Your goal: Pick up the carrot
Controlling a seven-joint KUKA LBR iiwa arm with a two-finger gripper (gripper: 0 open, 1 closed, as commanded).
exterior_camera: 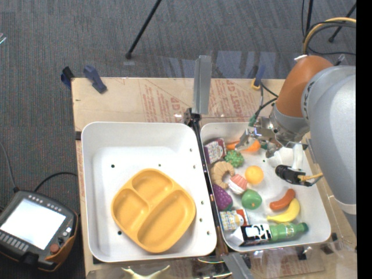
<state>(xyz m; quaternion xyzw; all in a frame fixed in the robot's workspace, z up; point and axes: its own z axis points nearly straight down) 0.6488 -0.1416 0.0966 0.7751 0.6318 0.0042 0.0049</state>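
While the arm reaches into the right bin (323,214), the job looks to be at the grabbing step, not the lifting step yet. Nearest to us in that bin lie a green bottle (287,231) with a black and white label and a small carton (231,219). Just past them are a curved yellow banana (285,213), a shiny red sausage (282,199), a round green fruit (251,199) and a bumpy purple one (222,197). A bit farther sit a round yellow ball-like fruit (254,174), a tan ring like a pretzel (221,171) and a knobbly green broccoli (234,158). All look like smooth plastic toy food. At the far side of the bin is the carrot (250,146), a small orange piece with a thin pointed end, lying just behind the broccoli. The gripper (256,137) is right down on it, with the carrot under its tip. I cannot tell if the jaws are apart or together, because the metal parts hide them. Next, I think the jaws must close on the carrot's slim body and lift straight up, without bumping the broccoli. It is slick and tapered, so it could slip. The left bin (93,156) holds a yellow plate (154,209) with 3 parts. Both bins rest on the brown bench (133,97).
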